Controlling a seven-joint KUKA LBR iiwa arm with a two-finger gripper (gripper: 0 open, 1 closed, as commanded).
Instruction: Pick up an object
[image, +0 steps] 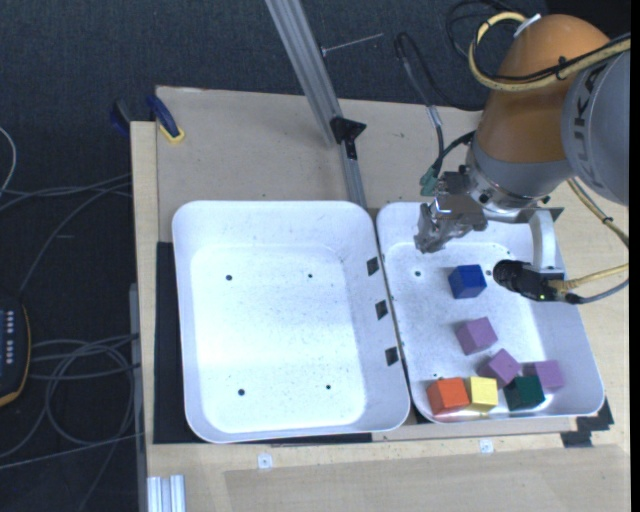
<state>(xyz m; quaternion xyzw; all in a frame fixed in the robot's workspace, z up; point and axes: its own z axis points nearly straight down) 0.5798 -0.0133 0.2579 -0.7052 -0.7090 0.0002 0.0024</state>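
Gripper hovers over the right bin's far end; whether it is spread or closed, I cannot tell. At its 4 o'clock, near but apart, sits a blue cube. Purple blocks, orange, yellow and green cubes cluster toward 5 o'clock.

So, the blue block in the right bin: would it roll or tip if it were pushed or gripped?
The blue block looks like a flat-faced cube, so it would probably slide rather than roll. It appears rigid, likely keeping its shape under a squeeze. It sits apart from the other blocks, near the tool, so a push would likely move it alone across the right bin.
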